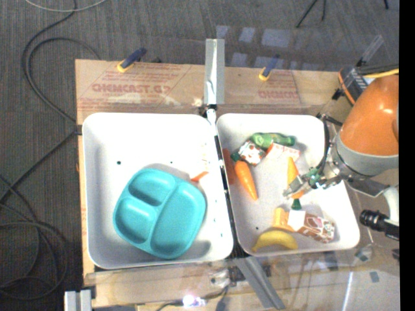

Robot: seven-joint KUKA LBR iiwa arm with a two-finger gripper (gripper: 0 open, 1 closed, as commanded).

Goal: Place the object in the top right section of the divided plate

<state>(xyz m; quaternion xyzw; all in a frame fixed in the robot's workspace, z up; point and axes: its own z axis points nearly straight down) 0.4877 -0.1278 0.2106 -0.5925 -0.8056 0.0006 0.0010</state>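
Note:
A teal divided plate lies tilted in the left bin. My gripper hangs low over the right bin, reaching in from the right. It sits just below a small yellow-orange piece and above a green-capped item. An orange carrot lies to its left. What, if anything, is in the gripper is hidden by its own body.
The right bin also holds a green vegetable, a small carton, a banana, an orange wedge and a printed box. A thin orange sliver lies beside the plate's upper right rim.

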